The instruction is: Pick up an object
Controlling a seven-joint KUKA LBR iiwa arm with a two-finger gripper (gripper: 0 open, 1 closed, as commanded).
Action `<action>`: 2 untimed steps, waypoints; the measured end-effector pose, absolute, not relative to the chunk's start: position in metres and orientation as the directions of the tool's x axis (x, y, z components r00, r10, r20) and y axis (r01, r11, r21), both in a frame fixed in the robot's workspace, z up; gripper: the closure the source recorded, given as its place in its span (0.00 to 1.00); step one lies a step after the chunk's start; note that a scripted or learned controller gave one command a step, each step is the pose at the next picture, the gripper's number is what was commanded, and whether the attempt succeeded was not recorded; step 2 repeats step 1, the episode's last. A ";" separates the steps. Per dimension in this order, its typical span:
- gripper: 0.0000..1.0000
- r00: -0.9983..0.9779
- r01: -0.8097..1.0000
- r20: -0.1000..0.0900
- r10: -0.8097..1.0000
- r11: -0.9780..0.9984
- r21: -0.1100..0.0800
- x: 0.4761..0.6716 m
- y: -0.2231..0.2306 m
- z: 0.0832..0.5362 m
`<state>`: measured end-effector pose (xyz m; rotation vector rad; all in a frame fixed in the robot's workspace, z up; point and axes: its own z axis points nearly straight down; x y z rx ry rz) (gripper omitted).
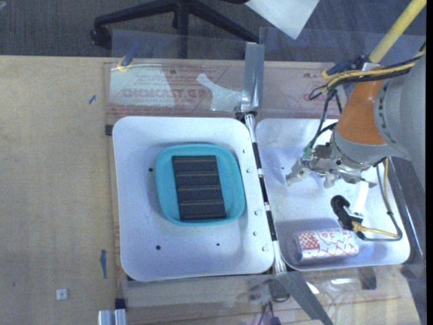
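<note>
A teal square dish (165, 181) with a black ribbed block (198, 187) on it lies in the middle of the left bin (135, 249). In the right bin (399, 249), a red-and-white patterned pack (327, 244) lies on its side near the front wall. My gripper (295, 175) hangs over the middle of the right bin, pointing left toward the divider. It is apart from the pack, which lies in front of it, and I see nothing in its grasp.
The metal divider (260, 181) between the two bins runs just left of the gripper. A clear plastic sheet and cardboard (169, 90) lie behind the bins. An office chair base (176, 12) stands on the floor beyond the bench.
</note>
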<state>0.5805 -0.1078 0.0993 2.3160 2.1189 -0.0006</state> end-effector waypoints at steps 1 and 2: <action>0.00 0.075 0.997 -0.001 0.997 -0.075 0.001 0.493 -0.181 0.207; 0.00 0.075 0.997 -0.001 0.997 -0.075 0.001 0.493 -0.181 0.207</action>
